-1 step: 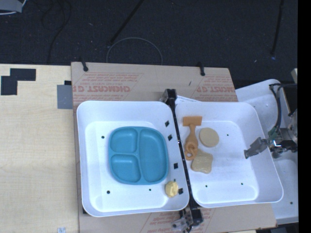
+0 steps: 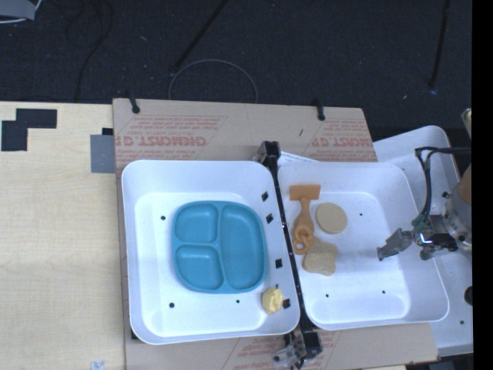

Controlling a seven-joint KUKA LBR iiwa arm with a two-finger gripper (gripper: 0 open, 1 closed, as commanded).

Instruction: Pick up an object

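Over the right bin, near its right wall, the pincer hangs low with nothing between its fingers; whether they are spread or closed I cannot tell at this size. The pickable things sit well apart from it, clustered at the bin's left side beside the divider: an orange spatula-like tool lying lengthwise, a round tan disc just beside its handle, and a pale lumpy piece touching the tool's lower end. Across the divider, the left bin holds a blue 3-compartment plate and a small yellow lump near its lower right corner.

The step in hand looks like the approach. Doing it well probably means choosing 1 target before descending (the disc seems the cleanest, since it lies a little free of its neighbours). The pale piece and tool touch, so a grasp there risks nudging both and closing on neither. The pincer should travel left above the objects, centre over the chosen piece, then drop straight down with its fingers straddling the narrowest width, clear of the divider.
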